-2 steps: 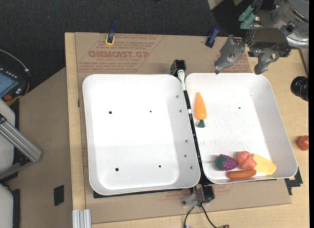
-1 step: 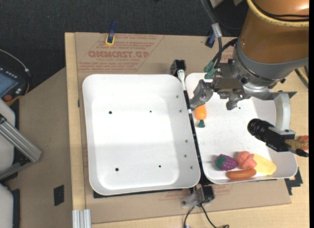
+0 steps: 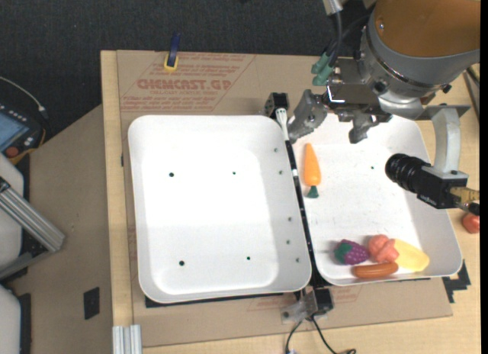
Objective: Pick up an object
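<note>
An orange toy carrot (image 3: 310,163) with a green tip lies in the right bin (image 3: 358,192), close to its left wall. My gripper (image 3: 335,123) hangs over the bin's far left corner, just above and beyond the carrot. Its two grey fingers (image 3: 308,115) are spread apart, open, with nothing between them. In the near part of the same bin lie purple toy grapes (image 3: 351,252), a pink toy (image 3: 383,247), a yellow toy (image 3: 412,258) and a red-orange sausage (image 3: 375,271), all bunched together.
The left bin (image 3: 206,200) stands beside the right one, sharing a black hinge strip (image 3: 297,192). A black cylinder (image 3: 415,177) on a bracket juts over the right bin's right side. Both bins rest on a cardboard sheet (image 3: 191,78).
</note>
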### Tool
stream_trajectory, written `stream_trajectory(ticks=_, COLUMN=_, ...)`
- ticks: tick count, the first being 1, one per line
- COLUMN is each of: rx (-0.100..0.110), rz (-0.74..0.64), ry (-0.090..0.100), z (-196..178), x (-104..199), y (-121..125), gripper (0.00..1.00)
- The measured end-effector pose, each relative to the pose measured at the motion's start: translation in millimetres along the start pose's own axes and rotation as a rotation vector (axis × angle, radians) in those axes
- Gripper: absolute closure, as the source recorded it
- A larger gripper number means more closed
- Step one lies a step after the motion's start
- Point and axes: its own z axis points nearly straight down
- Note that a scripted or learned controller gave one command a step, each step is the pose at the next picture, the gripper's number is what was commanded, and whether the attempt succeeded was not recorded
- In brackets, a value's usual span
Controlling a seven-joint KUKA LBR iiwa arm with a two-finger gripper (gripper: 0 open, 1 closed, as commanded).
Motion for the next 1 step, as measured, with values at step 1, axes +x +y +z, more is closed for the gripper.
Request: stream_trajectory(ticks=1, rx=-0.003, rz=-0.006, ry=0.004, z=-81.0, x=78.4, y=0.2, gripper=0.0)
